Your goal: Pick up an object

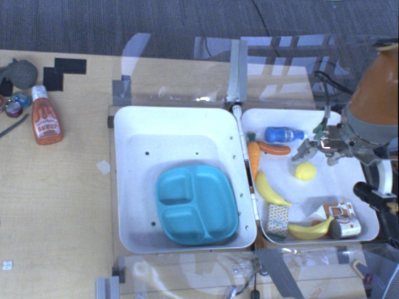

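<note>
The right bin (368, 185) holds several objects. A yellow lemon (305, 172) lies near its middle. A blue bottle (283, 134) lies at the back, with a red-orange pepper (274, 148) just in front of it and a carrot (253, 159) by the left wall. Two bananas (271, 190) (310, 230), a patterned sponge (277, 218), a small box (342, 211) and a can (345, 229) lie toward the front. My gripper (318, 152) hangs just above and behind the lemon. It is open, with nothing between its fingers (304, 151).
The left bin (143, 142) holds a blue divided plate (196, 203). A ketchup bottle (46, 122) and small items lie on the bench at far left. The arm's orange band (377, 89) rises over the right bin's far right corner.
</note>
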`<control>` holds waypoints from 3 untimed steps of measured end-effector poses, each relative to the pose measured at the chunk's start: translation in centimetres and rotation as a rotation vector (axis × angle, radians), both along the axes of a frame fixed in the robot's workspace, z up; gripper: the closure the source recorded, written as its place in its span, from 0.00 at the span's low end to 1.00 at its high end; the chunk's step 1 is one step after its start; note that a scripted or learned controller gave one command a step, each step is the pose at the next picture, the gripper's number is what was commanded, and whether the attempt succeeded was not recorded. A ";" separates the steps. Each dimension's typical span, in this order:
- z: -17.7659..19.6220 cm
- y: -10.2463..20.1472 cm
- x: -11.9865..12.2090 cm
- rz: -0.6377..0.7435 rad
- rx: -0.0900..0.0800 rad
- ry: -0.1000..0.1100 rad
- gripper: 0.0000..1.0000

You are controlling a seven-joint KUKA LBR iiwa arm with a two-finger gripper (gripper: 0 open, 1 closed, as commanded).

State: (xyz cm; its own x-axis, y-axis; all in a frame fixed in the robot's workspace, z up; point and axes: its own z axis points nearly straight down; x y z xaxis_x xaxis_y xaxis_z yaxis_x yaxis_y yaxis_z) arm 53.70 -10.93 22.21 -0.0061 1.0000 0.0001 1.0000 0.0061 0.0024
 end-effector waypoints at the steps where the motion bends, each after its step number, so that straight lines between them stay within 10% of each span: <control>1: -13.3 -2.6 3.1 -0.140 -0.001 -0.011 0.00; 2: -12.2 -2.3 3.3 -0.138 0.001 -0.015 1.00; 3: -0.1 4.6 -4.8 -0.206 0.001 -0.002 1.00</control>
